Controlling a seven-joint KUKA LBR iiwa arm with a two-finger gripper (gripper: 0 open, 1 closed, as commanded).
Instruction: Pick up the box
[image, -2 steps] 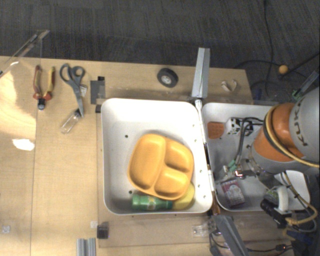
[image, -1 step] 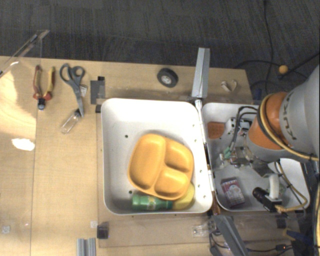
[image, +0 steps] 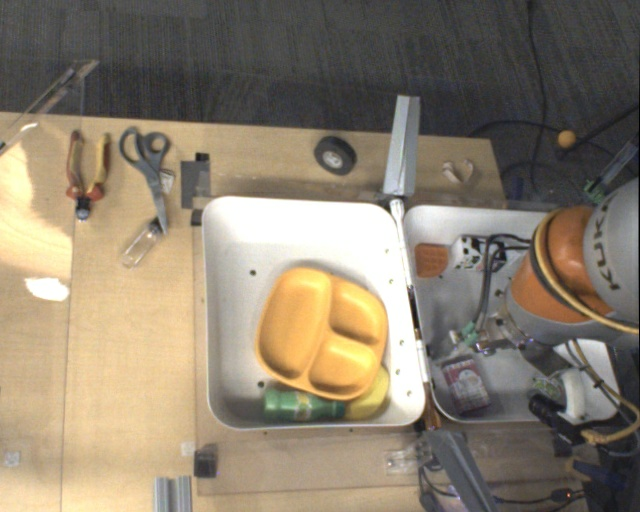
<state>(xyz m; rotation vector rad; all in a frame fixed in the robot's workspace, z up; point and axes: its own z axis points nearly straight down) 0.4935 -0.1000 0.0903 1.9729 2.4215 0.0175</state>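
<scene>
In the right bin (image: 440, 225), near its front edge, a small flat box (image: 465, 384) with a dark, reddish printed face lies apart from the orange item (image: 431, 260) at the back, while the arm (image: 570, 270) hangs over the bin's right half. The gripper (image: 478, 338) seems to sit just behind the box, though I cannot tell how it is set. A good pick, I judge, means centring over the box, coming straight down and closing across its short sides (the bin wall stands close).

Yellow divided tray (image: 323, 332) over a green bottle (image: 300, 405), perhaps; scissors (image: 150, 165) on bench.
</scene>
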